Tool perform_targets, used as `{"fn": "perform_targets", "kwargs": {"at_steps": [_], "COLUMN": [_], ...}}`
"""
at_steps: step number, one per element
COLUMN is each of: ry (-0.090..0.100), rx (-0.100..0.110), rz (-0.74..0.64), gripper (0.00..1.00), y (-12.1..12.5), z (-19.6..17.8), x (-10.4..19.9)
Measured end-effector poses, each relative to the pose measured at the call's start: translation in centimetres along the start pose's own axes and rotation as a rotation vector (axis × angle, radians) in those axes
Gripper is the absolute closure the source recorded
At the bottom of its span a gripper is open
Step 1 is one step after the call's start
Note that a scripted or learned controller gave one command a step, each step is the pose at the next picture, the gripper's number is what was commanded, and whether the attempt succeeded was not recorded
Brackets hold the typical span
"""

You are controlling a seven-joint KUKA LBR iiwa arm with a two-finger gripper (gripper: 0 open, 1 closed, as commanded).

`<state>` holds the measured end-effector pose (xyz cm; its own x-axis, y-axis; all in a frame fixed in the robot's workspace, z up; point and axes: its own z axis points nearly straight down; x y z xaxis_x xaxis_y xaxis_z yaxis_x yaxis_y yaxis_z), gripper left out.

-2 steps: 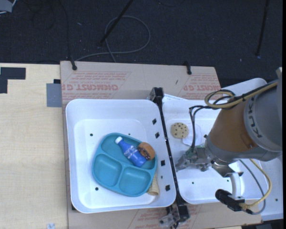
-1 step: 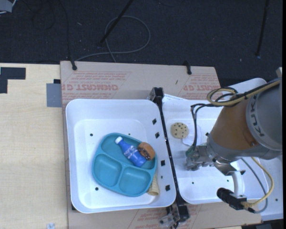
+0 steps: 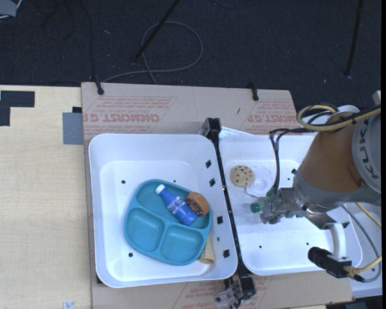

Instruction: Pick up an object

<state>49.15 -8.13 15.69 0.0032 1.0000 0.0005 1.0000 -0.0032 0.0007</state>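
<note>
In the left white bin (image 3: 109,172) lies a teal plastic tray (image 3: 164,234) with rounded corners and three moulded compartments, smooth and slightly glossy. In its upper compartment rests a small blue plastic bottle with a white cap (image 3: 175,204), lying on its side at a slant, and just beside it, touching its right end, sits a brown, round doughnut-like toy (image 3: 197,204) at the tray's rim. A pale tan edge of some flat thing peeks out from under the tray's lower right corner. In the right white bin (image 3: 289,259), near the black divider between the two bins, lies a round tan disc dotted with dark spots, like a cookie (image 3: 242,175), and next to it a pale, whitish translucent piece (image 3: 262,180) that is hard to make out. The gripper (image 3: 265,210) is low in the right bin, just below that pale piece, pointing toward the divider; a small green thing (image 3: 256,206) sits at its tip, but whether it is spread or pinching cannot be told. The arm (image 3: 331,166), its orange band bulky above the wrist, reaches in from the right, with black and yellow cables looping over it.
</note>
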Motion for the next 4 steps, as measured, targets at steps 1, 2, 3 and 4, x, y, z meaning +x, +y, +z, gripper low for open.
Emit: {"fn": "perform_targets", "kwargs": {"at_steps": [1,2,3,4], "ry": [0.0,0.0,0.003,0.002], "rx": [-0.002,0.006,0.005,0.006], "rz": [-0.004,-0.003,-0.007,-0.007], "gripper": [1.0,1.0,1.0,1.0], "y": [0.9,0.9,0.8,0.9], "z": [-5.6,-4.5,-4.6,-4.4], "x": [0.4,0.5,4.9,9.5]}}
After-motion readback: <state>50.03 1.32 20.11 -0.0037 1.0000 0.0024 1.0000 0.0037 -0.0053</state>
